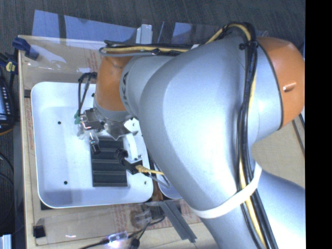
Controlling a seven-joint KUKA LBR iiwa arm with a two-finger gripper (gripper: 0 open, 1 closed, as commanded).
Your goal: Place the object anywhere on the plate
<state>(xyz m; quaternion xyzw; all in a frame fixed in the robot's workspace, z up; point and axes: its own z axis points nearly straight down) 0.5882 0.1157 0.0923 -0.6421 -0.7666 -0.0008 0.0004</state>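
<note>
arm [207,118] in frm rt | hand [86,126] over white bin [44,154] mid | hand grip state unclear

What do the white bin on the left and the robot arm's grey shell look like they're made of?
The white bin is probably moulded plastic: smooth, slightly glossy, with rounded corners and soft shading on its walls. The grey shell has a satin finish, with seamless curves and broad soft highlights. It could be painted metal or hard plastic; the look leaves that open.

Bright, even light falls from overhead. The glossy grey arm casing [207,128] shows a soft sheen. Bluish shadow dims the lower edge of the shallow white plastic bin [52,139]. Details look slightly soft.
</note>
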